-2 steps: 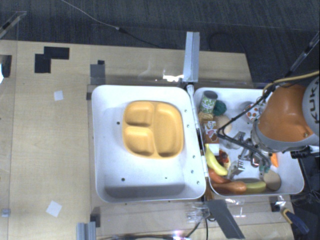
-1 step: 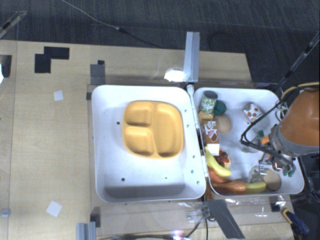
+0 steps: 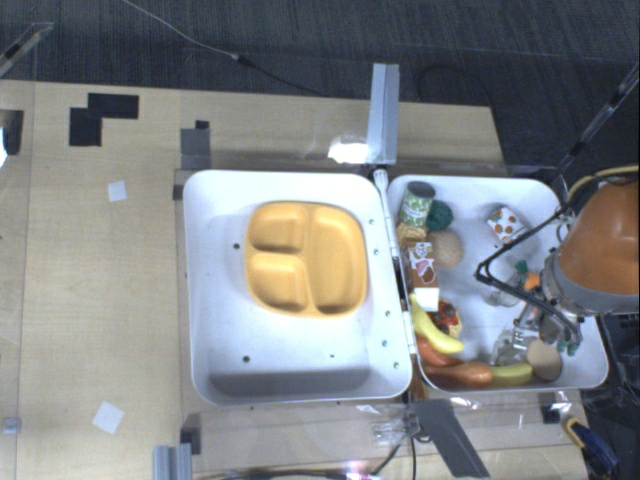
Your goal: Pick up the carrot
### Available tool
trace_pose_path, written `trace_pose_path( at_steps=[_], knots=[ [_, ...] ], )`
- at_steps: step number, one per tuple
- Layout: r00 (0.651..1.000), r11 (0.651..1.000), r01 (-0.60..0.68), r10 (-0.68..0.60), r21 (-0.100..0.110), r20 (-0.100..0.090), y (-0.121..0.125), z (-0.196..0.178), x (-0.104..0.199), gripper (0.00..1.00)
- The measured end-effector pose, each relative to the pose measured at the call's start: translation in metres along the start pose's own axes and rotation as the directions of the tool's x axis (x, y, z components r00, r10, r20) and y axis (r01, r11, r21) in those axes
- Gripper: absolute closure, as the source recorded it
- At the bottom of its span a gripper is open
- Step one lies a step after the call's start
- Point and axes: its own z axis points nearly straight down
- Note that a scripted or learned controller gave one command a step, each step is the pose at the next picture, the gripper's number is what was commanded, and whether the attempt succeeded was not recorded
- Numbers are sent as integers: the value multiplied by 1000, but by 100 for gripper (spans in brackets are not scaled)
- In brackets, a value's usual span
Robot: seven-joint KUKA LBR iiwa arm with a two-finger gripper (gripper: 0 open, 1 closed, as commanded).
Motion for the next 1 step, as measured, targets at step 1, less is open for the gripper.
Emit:
trace_pose_path(
  at_steps=[1],
  knots=[
    [995, 995, -105, 105, 0, -1, 12, 0, 3, 0]
  ],
)
